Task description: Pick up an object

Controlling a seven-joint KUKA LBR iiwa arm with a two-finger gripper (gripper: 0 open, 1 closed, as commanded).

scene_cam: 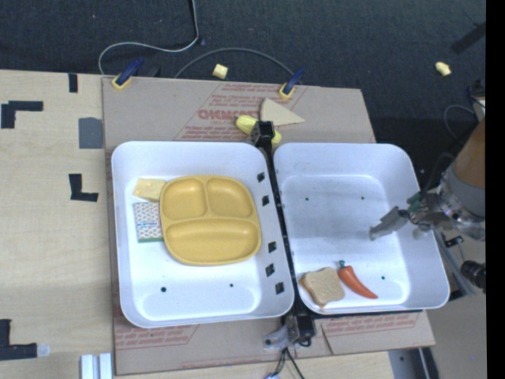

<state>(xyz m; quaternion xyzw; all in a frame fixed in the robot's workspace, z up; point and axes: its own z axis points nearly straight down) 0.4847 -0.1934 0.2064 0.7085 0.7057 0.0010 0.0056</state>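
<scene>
In the right bin [347,164], a slice of toast [322,286] and an orange carrot [358,283] lie side by side near the front wall. My gripper [385,227] reaches in over the bin's right rim and hangs above bare floor, up and to the right of the carrot. It touches neither object. In the left bin [189,302] sits a yellow divided plate [211,219], with a pale yellow wedge [147,189] and a small patterned block [147,221] at its left side.
The two bins meet at a black-clipped seam [272,219] on a cardboard sheet [237,105]. Behind them lie a yellow clamp [264,130] and a tan cardboard scrap [282,113]. Cables run across the dark floor behind.
</scene>
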